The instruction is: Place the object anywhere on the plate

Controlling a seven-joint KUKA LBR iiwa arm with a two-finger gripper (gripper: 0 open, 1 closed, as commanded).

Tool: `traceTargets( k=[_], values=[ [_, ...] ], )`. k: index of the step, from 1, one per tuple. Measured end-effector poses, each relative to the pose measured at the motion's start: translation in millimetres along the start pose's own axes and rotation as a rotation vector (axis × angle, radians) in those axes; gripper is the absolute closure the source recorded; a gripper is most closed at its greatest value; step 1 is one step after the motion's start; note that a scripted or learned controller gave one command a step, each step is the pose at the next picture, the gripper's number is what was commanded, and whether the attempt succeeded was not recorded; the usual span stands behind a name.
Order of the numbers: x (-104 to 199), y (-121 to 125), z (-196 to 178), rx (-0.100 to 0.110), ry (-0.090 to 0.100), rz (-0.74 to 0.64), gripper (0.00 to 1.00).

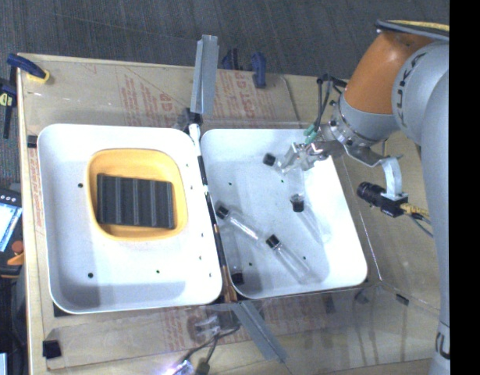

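Plate: yellow, holding a dark ridged block, centred in the left bin.
Vials: clear, black-capped, scattered across the right bin.
Gripper: at that bin's far edge, apparently gripping one vial; lift it clear of both rims before you cross.

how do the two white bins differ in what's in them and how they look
The left bin holds one large thing, a yellow plate with a dark ribbed centre; the right bin holds several small clear vials with black caps, such as one near its front. The left bin's contents sit together in the middle; the right bin's vials lie scattered at different angles. The hand is over the right bin, not the left. Both are shallow, white, with rounded corners.
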State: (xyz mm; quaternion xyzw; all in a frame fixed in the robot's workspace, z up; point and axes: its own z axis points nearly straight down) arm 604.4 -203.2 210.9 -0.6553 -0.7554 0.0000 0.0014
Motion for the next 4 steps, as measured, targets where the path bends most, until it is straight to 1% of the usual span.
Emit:
traceTargets(
  k=[1, 2, 3, 4],
  values=[
    [47, -8, 8, 0.002, 0.000, -0.092, 1.00],
    [104, 8, -25, 0.000, -0.003, -0.229, 1.00],
    [155, 30, 20, 0.002, -0.001, -0.330, 1.00],
    [154, 30, 20, 0.002, -0.001, -0.329, 0.00]
  ],
)
